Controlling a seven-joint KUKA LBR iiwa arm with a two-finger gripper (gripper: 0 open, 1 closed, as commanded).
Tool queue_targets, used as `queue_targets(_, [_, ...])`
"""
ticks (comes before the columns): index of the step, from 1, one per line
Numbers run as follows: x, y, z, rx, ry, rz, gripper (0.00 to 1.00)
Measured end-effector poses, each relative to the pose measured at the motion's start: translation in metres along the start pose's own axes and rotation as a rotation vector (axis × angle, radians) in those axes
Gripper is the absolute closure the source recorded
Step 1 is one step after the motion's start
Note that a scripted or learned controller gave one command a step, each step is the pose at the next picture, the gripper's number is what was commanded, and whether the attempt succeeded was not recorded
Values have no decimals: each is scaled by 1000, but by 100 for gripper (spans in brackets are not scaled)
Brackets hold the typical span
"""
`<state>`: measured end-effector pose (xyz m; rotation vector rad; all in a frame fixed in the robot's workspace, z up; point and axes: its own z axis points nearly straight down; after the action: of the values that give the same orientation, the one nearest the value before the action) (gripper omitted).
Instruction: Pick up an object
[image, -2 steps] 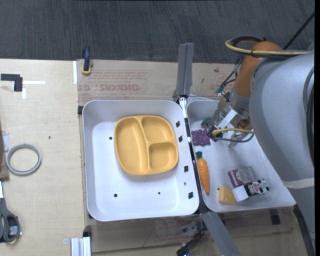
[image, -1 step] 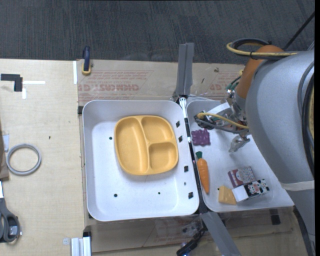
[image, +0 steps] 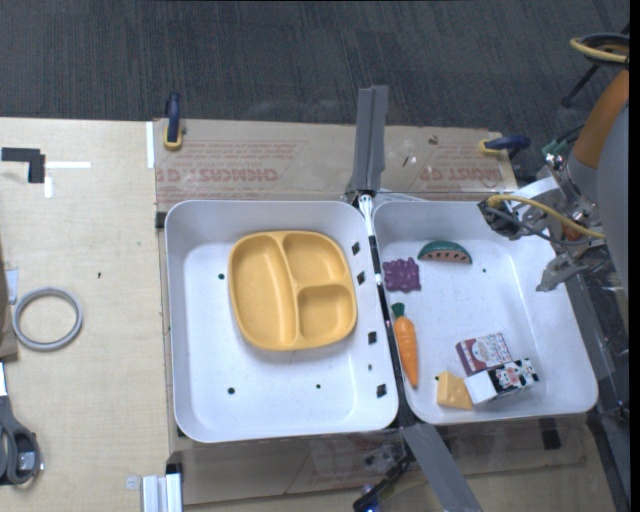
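on your bench, the right bin (image: 560, 330) holds a carrot (image: 405, 346) near its left wall, with a milk carton (image: 497, 367) toward its front. your gripper (image: 560, 262) hovers over its right edge; grip state unclear.

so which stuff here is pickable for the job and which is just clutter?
Job:
carrot
grapes
watermelon slice
cheese wedge
milk carton

Lying about:
yellow divided plate
tape roll
scissors
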<state>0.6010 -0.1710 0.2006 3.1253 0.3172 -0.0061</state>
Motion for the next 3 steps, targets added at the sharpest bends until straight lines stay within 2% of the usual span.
queue_targets(1, [49, -39, 109, 0, 1, -3, 0])
queue_targets(2, [67, -67, 48, 0, 1, -68, 0])
queue_targets(3, [65, -60, 91, 1, 0, 2, 0])
